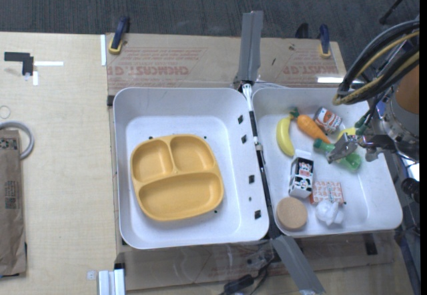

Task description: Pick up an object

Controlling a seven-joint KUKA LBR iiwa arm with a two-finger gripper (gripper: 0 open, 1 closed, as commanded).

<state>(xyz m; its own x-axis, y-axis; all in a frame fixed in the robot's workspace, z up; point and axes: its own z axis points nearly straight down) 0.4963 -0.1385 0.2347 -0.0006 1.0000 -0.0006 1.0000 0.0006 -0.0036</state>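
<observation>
Over the right bin point(380, 217), the tool point(343, 149) half hides a green item point(351, 161); its grip state seemingly unreadable.

We see even, bright overhead light, soft short shadows under the yellow tray point(177, 178), mild glare on the white bins point(127, 173), slight softness and grain throughout, dim carpet at top.

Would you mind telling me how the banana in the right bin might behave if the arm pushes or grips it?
The banana looks like smooth plastic, so it is probably light and may slip. Its curved shape suggests it would pivot or rock when pushed. It lies beside the carrot, so a push could nudge that too.
</observation>
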